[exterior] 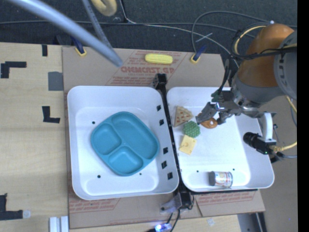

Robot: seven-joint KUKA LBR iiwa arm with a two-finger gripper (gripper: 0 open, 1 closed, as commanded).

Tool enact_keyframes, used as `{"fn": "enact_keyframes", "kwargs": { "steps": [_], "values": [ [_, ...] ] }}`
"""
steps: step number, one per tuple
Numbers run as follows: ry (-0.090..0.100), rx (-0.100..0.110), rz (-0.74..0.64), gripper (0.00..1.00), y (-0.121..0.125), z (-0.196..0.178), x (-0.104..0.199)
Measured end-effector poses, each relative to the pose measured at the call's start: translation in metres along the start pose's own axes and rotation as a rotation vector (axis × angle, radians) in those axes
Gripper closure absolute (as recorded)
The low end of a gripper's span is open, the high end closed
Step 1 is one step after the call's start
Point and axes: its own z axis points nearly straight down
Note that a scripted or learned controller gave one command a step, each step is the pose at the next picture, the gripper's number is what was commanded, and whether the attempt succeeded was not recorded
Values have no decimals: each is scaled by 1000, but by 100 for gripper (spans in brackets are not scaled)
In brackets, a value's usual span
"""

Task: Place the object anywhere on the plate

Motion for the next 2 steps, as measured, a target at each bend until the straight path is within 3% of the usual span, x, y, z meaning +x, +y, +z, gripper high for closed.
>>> {"fn": "enact_keyframes", "kwargs": {
  "steps": [2],
  "values": [
    [1,0,-3,100,10,-7,101]
  ]
}}
